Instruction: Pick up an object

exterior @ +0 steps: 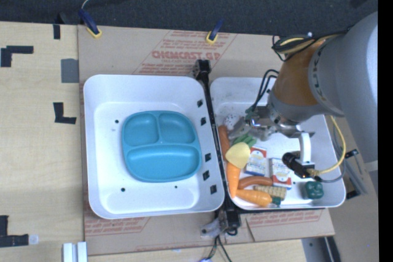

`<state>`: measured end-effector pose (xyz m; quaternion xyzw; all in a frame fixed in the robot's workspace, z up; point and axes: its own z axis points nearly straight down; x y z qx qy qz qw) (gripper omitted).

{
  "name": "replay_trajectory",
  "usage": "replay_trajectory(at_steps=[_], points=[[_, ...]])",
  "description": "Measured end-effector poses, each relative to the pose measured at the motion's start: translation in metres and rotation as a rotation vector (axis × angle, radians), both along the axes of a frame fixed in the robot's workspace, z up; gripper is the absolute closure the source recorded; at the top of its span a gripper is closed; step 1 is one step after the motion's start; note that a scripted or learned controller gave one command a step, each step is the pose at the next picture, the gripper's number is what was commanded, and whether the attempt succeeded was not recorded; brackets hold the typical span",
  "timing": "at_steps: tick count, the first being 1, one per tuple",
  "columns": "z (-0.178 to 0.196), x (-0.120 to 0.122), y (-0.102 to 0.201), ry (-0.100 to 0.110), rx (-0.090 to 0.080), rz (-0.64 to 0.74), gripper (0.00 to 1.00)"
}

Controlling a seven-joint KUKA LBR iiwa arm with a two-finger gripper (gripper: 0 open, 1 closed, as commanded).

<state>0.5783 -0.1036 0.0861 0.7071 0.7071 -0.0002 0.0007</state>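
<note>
camera view: gripper (241, 130) hung over crowded right bin (334, 196); finger state unclear. risk: packed toys, yellow piece (238, 154) could slip.

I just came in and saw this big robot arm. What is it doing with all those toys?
The grey and orange arm is reaching into the right bin, which holds a pile of toy food: carrots, a sausage, a yellow piece and small cards. Its tool is down near the top of the pile, but nothing is clearly lifted yet. The left bin holds a blue divided plate.
</note>
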Motion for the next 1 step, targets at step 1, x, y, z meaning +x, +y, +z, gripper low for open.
replay_trajectory(at_steps=[1], points=[[0.0001,0.0290,0.0021,-0.003,0.000,0.001,0.00]])
